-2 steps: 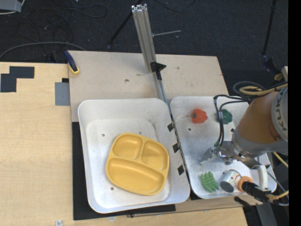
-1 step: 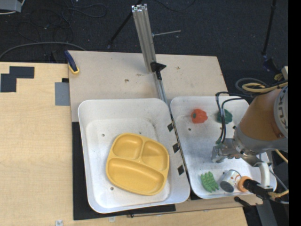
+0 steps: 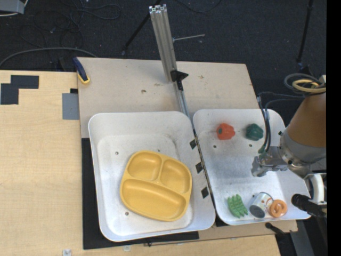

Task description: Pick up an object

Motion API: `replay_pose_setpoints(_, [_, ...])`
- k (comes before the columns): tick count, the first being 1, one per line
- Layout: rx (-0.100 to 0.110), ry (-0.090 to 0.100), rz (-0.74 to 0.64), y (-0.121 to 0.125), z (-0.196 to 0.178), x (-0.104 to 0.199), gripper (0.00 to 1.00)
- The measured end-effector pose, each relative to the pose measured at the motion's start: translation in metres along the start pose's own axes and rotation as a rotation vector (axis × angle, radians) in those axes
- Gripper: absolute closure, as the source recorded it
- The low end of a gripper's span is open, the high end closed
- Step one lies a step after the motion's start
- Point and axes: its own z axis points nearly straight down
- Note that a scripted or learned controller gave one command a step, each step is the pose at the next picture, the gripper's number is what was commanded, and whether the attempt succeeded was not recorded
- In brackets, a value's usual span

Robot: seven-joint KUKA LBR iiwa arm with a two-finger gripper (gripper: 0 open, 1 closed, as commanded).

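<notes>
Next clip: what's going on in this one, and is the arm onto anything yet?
The grey arm's pincer hangs over the right white bin, among small items: a red-orange round toy, a dark green lump, a leafy green piece, a small silver can and an orange ring. Nothing is visibly held. The yellow divided plate lies in the left white bin.

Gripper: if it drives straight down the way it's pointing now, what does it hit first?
Most likely bare floor of the right bin. The gripper hangs over an open patch, below the dark green object and above the small can. Depth is unclear from this slant.
</notes>
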Motion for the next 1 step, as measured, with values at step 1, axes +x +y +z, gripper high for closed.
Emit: replay_pose_setpoints(1, [-0.001,0.001,-0.005,0.0059,-0.055,0.0087,1.0])
